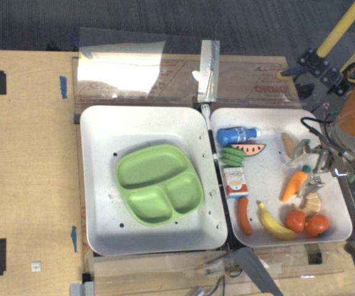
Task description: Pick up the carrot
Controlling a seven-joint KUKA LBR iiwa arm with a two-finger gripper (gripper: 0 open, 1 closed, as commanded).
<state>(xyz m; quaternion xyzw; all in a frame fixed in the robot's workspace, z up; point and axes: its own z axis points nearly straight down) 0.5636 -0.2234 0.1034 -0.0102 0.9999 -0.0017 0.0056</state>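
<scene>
One carrot (293, 185) lies in your right bin (270, 121) near its right edge, long axis slanted toward the front-left. Gripper (316, 179) sits just beside its upper end; I can't tell its opening.

The tan bench (29, 184) carries two shallow white bins side by side, the left bin (97, 165) and the right bin (341, 227) touching along their inner edges, with a clear plastic sheet (122, 73) lying just beyond them on the far side.
</scene>
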